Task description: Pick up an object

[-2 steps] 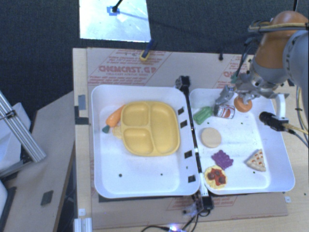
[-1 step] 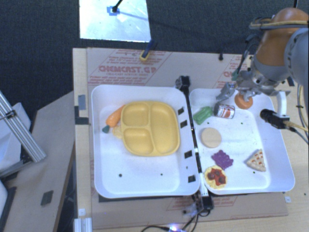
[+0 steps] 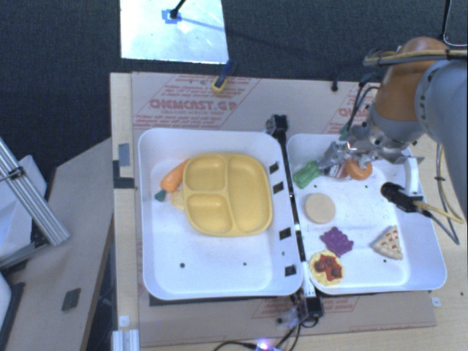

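Two Toys at the Fingertips, Neither Yet Held

We see the gripper (image 3: 342,161) low over the far end of the right bin (image 3: 428,265), where a green toy vegetable (image 3: 307,173) and an orange toy (image 3: 359,170) lie close together. Metal and wiring crowd the fingertips, so we cannot tell whether they stand apart or together, and we see nothing clearly clamped between them. We take the green piece as the likeliest target, though the orange one sits just as near.

As we judge it, the green piece runs its long axis from lower left to upper right in the camera view. Its blunt end points toward the divider between the bins, and its other end tucks under the gripper. A good grasp would cross that axis, with the fingers closing on the narrow width near the middle rather than at the tip, where the piece could squirt out. We would also keep the fingers off the orange toy, which touches or nearly touches the same spot, and lift straight up before any sideways travel.

Elsewhere in that bin lie a round beige biscuit (image 3: 319,208), a purple cluster (image 3: 337,240), a pizza slice (image 3: 388,243) and a small tart (image 3: 327,267), all well apart from the gripper. In the left bin (image 3: 157,269), a yellow divided tray (image 3: 223,194) rests with a toy carrot (image 3: 172,177) beside it.
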You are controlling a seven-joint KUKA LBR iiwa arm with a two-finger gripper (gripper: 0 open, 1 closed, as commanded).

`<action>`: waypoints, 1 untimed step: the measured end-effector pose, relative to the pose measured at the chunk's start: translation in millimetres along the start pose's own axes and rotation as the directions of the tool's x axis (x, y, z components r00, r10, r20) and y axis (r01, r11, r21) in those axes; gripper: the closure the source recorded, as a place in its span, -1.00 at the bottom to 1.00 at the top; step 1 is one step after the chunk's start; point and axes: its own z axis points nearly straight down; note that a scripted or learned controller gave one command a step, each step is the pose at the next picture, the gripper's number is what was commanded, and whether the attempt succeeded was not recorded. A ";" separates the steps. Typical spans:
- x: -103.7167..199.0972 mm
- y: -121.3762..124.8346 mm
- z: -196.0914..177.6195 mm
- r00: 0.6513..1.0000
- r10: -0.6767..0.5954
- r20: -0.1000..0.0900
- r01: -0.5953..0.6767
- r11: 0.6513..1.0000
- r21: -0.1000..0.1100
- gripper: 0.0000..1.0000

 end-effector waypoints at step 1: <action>-1.0 4.1 4.9 1.000 -0.001 0.003 0.001 1.000 -0.015 -1.00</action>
